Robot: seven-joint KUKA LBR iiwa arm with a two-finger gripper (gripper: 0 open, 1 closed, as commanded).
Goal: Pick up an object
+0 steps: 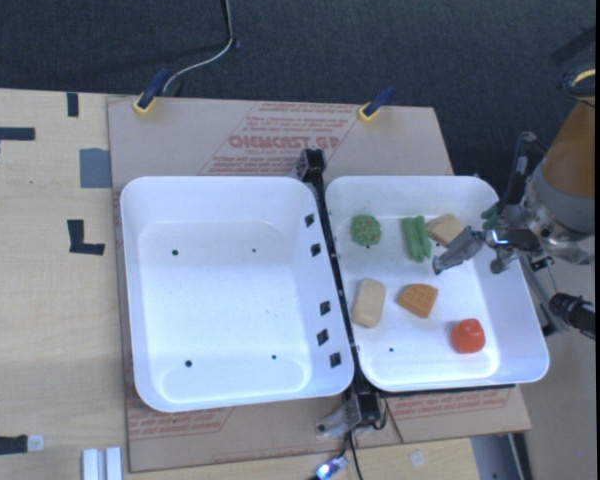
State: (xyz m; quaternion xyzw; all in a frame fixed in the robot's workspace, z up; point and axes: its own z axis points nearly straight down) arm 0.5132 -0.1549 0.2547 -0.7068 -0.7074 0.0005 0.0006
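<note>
Two white bins sat side by side on a brown cardboard sheet [280, 143] on the bench. The left bin [140, 268] had plain white walls and a few small dark dots on its floor. The right bin [520, 368] had all the little things in it.

Near the back of the right bin lay a round green bumpy piece [366, 231]. Just beside it, toward the arm, lay a long green piece [415, 238] like a bean pod. Next to that was a tan chunk [445, 230], close to the gripper. In the middle of the bin lay a pale cream lump [368, 302], and beside it an orange wedge [417, 299]. A small red thing [468, 336] sat apart from them, near the front corner on the arm's side.

The grey arm came in from the right, with its orange band [570, 158] up high. The gripper [477, 249] hung over the right bin's far side, just beside the tan chunk. One dark finger pointed out toward the middle of the bin and the other stood away from it, so they looked spread apart. Nothing was between them.

Two clips, blue and yellow [152, 90], held the cardboard at its back edge, and a thin white cable [220, 28] ran up from one.
</note>
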